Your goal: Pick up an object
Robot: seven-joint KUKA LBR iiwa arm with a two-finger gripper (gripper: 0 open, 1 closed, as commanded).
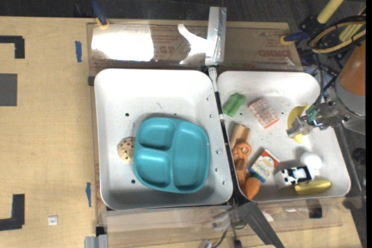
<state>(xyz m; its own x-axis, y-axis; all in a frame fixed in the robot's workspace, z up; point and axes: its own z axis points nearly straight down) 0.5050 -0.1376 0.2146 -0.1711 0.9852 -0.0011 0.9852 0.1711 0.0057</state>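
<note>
White plastic forms both shallow bins on your bench. You see the left bin carrying a teal three-compartment plate at its centre, with a speckled round cookie-like piece touching the plate's 9 o'clock edge.

Your right bin carries the loose objects. A green block lies at 11 o'clock. A pale pink-patterned packet lies just beside it, toward the centre. An orange tool-shaped toy runs along the 8 o'clock wall. A small blue-and-white carton sits near 6 o'clock, with an orange rounded piece below it at 7 o'clock. A black-and-white toy figure and a yellow banana-shaped item lie together at 5 o'clock, with a white ball just above them.

Your grey two-finger gripper sits at 3 o'clock over the right bin, directly over a yellow curved object against the wall. I cannot tell whether its claw is spread or pressed together, nor whether it grips that yellow object.
</note>
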